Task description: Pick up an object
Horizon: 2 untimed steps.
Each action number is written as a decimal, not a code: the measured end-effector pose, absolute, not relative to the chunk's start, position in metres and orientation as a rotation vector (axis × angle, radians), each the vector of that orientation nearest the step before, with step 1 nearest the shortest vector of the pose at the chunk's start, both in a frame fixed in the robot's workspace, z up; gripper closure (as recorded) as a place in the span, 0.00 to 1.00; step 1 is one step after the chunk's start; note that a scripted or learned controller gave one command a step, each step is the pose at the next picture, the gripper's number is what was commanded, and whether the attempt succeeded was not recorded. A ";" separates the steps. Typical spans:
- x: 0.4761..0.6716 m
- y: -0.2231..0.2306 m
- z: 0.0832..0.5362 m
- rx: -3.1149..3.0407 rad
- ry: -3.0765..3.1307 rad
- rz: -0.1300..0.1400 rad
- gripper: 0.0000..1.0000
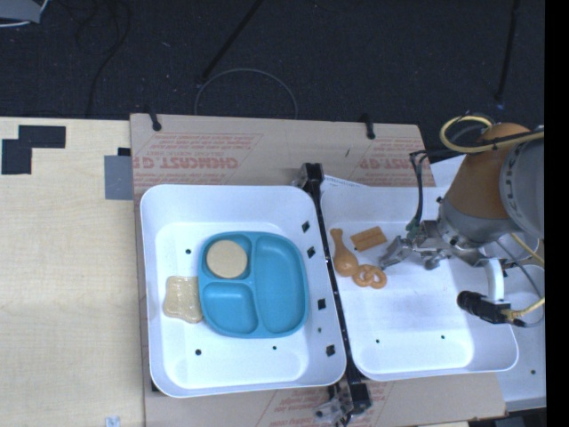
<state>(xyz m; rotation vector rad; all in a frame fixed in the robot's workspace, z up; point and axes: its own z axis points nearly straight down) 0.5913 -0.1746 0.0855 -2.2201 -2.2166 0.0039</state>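
Note:
In the right bin (418,345) lie a tan pretzel (370,277), an orange-tan drumstick-shaped piece (342,252) and a small brown cracker (367,237), all near its far left corner. My gripper (400,254) hangs just right of the pretzel and the cracker, low over the bin floor. It is open, with nothing between its fingers. The arm reaches in from the right.
The left bin (169,354) holds a blue divided plate (267,292) with a round tan biscuit (226,258) in its far left compartment. A pale toast-like piece (182,299) lies against the plate's left edge. A black divider (324,274) separates the bins.

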 end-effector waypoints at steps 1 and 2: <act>0.592 -0.176 0.097 -2.223 -2.215 0.003 1.00; 0.594 -0.179 0.161 -2.224 -2.223 -0.002 1.00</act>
